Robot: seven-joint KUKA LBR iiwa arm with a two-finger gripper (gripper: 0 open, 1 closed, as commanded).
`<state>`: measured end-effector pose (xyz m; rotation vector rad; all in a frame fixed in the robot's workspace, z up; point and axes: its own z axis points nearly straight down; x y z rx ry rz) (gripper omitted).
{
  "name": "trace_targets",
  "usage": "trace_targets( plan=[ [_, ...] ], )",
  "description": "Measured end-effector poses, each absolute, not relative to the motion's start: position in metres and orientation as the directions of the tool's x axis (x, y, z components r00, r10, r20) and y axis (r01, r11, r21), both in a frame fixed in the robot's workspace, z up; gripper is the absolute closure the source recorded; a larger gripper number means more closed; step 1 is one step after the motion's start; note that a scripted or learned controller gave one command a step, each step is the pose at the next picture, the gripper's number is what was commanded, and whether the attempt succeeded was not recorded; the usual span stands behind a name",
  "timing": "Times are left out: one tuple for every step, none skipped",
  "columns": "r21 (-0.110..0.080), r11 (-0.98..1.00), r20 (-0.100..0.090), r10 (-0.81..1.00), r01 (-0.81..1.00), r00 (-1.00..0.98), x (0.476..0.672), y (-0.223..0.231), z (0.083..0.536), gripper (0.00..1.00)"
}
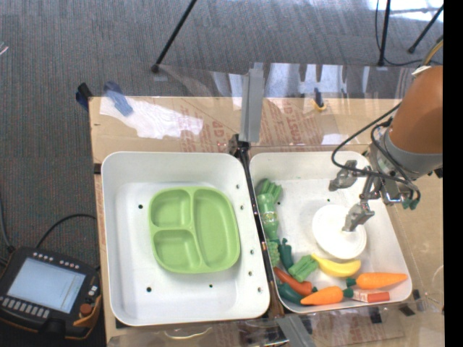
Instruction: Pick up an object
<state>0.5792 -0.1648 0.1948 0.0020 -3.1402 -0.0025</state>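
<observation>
Where claw [359, 207] hovers, round white plate [337, 233] gleams.

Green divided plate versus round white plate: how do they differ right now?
The green divided plate is a rounded rectangle with three compartments, alone in the left bin. The round white plate is plain, in the right bin among toy food, under the gripper. Both lie flat.

Grey ribbed carpet [51, 42] covers the floor, streaked with pale daylight near the top. Thin black stand legs [177, 24] slant across it. The brown cardboard-covered worktop [289, 118] carries a crumpled clear plastic sheet [155, 121] at its far left. A black handheld control pendant with a grey screen [47, 288] lies on the carpet, lower left.
</observation>
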Motion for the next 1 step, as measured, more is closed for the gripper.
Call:
trace_targets(
  plan=[
    [0.003, 0.999, 0.01, -0.035, -0.035, -0.999, 0.5848, -0.0802, 0.0959, 0.0]
  ],
)
